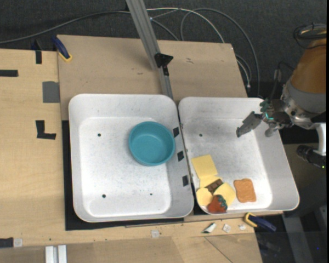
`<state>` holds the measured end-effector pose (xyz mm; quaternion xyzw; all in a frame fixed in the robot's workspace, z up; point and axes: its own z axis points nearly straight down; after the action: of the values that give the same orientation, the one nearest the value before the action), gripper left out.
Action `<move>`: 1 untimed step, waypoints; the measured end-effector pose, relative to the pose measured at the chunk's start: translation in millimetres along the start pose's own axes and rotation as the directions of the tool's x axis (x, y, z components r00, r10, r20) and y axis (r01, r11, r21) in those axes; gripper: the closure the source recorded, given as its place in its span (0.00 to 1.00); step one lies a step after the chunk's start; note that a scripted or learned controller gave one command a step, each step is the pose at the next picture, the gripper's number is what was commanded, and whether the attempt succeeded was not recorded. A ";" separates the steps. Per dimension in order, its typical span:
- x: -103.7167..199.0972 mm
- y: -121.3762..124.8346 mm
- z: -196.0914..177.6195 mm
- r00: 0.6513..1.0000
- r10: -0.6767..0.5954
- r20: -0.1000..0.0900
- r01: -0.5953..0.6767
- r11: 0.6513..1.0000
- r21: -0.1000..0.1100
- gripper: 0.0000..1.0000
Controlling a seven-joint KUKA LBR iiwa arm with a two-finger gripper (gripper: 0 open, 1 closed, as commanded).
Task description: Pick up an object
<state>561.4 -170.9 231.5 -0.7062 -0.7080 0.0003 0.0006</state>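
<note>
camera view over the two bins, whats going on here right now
A grey KUKA arm with an orange band reaches in from the right, its gripper over the upper part of the right bin with nothing between its fingers. The small items sit in that bin's lower part, apart from the gripper: a yellow square piece, an orange piece and a cluster of small pieces. A blue bowl rests upright in the left bin. Nothing has been picked up yet.

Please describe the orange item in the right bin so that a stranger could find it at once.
Look in the right white bin, at its near corner. The flat, rounded orange-brown piece lies there apart, right of the pile of yellow pieces. It alone is orange and lies by itself.
</note>
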 end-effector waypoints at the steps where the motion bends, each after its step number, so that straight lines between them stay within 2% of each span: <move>1: 0.0 0.0 0.0 1.000 0.000 0.000 0.000 1.000 0.000 0.00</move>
<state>561.4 -170.9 231.5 -0.7062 -0.7080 0.0002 0.0007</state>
